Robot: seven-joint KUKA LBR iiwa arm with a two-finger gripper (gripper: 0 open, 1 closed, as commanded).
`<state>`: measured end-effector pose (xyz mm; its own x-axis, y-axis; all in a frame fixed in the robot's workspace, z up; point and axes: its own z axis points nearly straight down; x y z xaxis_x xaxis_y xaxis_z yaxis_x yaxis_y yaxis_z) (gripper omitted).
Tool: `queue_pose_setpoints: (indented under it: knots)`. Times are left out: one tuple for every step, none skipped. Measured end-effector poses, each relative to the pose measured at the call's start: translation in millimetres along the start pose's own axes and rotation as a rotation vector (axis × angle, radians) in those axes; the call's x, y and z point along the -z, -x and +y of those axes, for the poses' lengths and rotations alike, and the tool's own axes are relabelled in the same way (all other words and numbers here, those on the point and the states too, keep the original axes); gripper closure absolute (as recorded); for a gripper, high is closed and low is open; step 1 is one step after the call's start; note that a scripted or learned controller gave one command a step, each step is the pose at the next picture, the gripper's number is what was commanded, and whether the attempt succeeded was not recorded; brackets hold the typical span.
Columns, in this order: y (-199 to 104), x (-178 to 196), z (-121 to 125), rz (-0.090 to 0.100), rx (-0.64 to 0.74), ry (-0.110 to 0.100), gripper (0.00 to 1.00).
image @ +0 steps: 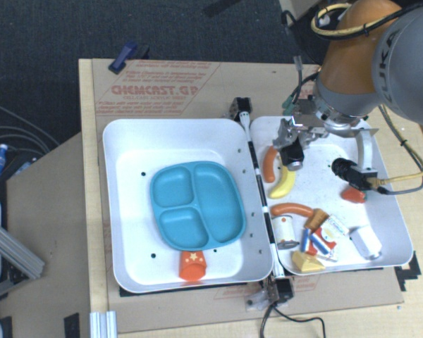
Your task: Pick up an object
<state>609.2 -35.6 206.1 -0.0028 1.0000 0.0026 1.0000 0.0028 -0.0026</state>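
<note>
Bins (pixel 120 189) of smooth white plastic sat side by side on a brown board (pixel 155 90) printed in red with "CHEMCAST GP". The left bin held a glossy blue tray (pixel 196 204) with rounded corners and three compartments, and just below it an orange cup (pixel 192 265) with a small star on its side. The right bin (pixel 398 224) held the toys: a curved yellow banana (pixel 285 183), an orange sausage (pixel 269 164) upright beside it, a second sausage (pixel 290 208) lying crosswise below, a small white can (pixel 286 232) with a label too small to read, a red-white-blue packet (pixel 317 243), a yellow wedge (pixel 308 263), a brown piece (pixel 317 219), a white rounded block (pixel 366 242) and a red lump (pixel 352 195). The gripper (pixel 291 151) hung over the upper left of the right bin, its dark tip just above the banana's top end. Whether the jaws were apart or together could not be told at this slant; nothing showed between them. The arm (pixel 356 48) above was grey with a smooth orange band.
</note>
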Motion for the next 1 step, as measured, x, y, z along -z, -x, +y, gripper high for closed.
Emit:
queue_pose_setpoints:
  knots:
    - [19.9, 44.8, -48.6, -0.002, -0.004, 0.000, 1.00]
